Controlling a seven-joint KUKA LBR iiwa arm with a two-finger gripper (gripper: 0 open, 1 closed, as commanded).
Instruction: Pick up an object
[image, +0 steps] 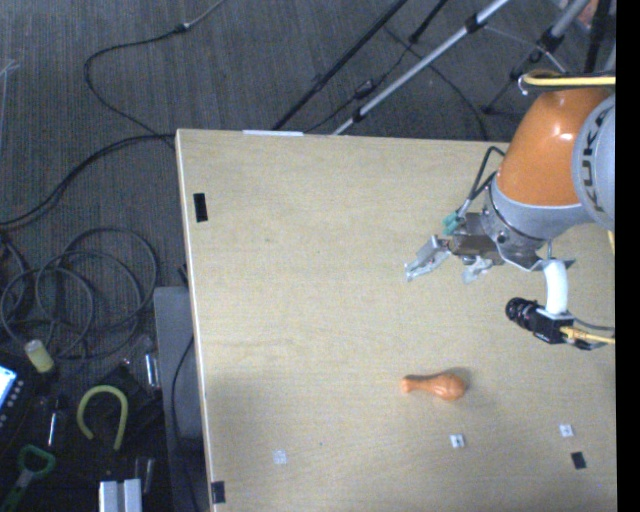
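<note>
A small orange object (436, 385), shaped like a pear with a thin neck pointing left, lies on its side on the pale wooden bench top (300, 300), toward the front right. My gripper (445, 266) hangs over the bench at the right, behind the orange object and well apart from it. Its metal fingers (420, 264) point left and stand open with nothing between them. The orange band of the arm (550, 150) rises behind the gripper.
A few small square tags (457, 440) lie on the bench near its front right, and a black mark (200, 207) sits by its left edge. Cables and tools (90, 400) lie on the floor to the left of the bench.
</note>
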